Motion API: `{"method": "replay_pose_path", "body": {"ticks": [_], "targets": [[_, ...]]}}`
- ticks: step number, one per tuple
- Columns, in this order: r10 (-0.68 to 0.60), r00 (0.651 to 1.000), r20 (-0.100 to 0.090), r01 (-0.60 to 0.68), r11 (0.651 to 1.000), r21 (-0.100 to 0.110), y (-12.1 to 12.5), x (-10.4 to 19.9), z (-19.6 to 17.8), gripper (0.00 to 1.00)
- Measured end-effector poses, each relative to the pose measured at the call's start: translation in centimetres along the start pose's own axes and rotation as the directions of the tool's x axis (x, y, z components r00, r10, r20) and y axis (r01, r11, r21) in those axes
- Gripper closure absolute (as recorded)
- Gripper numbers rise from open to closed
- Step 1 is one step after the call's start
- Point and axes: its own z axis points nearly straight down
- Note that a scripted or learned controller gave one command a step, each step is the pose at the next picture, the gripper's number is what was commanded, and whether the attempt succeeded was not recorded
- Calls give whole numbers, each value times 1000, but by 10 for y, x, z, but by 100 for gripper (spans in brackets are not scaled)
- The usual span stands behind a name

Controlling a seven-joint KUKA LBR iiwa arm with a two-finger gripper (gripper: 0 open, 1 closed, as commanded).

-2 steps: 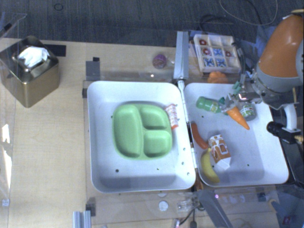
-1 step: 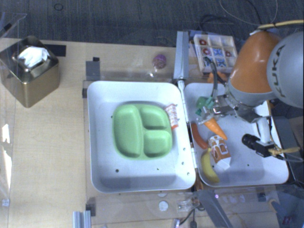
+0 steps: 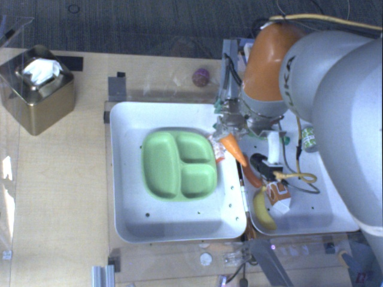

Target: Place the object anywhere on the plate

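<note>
My arm [image 3: 335, 94] is smooth grey casing with a glossy orange band [image 3: 269, 58]. The plate [image 3: 179, 163] looks like matt green plastic; the bin [image 3: 173, 226] under it is smooth white plastic with a soft sheen. The bench [image 3: 54, 190] reads as pale wood. The box [image 3: 39, 103] looks like brushed, dull-gold metal.

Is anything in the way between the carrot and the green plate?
Nothing visible. The carrot hangs under the gripper just off the green plate's right edge, with bare white bin floor between them.
</note>
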Motion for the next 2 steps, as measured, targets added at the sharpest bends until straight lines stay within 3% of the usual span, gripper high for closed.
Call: {"method": "replay_pose_path", "body": {"ticks": [1, 2], "targets": [[-111, 994, 0, 111, 994, 0, -26, 69, 32, 100], [-110, 994, 0, 110, 994, 0, -26, 69, 32, 0]]}}
